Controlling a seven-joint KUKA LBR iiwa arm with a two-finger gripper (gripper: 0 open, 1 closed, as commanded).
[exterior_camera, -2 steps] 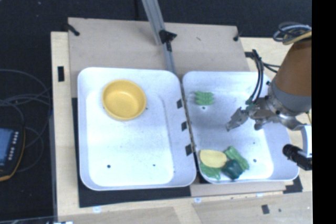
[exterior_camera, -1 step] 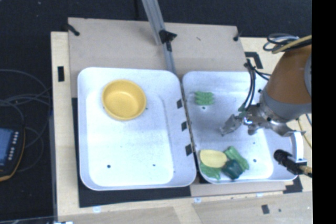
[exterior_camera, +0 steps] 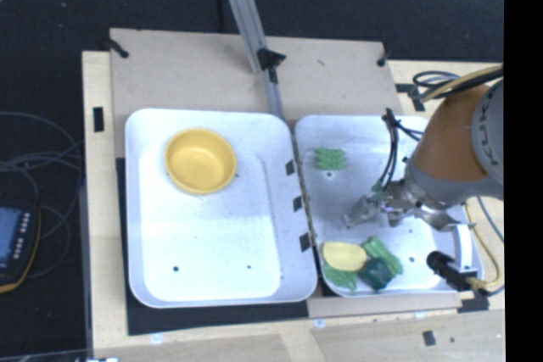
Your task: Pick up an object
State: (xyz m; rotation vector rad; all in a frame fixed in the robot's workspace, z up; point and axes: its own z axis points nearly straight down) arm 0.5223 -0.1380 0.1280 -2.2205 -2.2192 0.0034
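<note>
My gripper (exterior_camera: 363,212) hangs over the middle of the right bin (exterior_camera: 356,136), just above a cluster of objects at the bin's near edge. That cluster holds a yellow piece (exterior_camera: 341,254), a light green piece (exterior_camera: 381,251) and a dark green block (exterior_camera: 374,274). Another green piece (exterior_camera: 330,158) lies alone toward the far left of the same bin. A yellow bowl (exterior_camera: 201,160) sits in the far left part of the left bin (exterior_camera: 212,267). Nothing shows between my gripper's fingers.
The grey arm with its orange band (exterior_camera: 454,144) covers the right side of the right bin. A slanted metal pole (exterior_camera: 244,4) rises from behind the bins. Cables run along the right edge of the bench.
</note>
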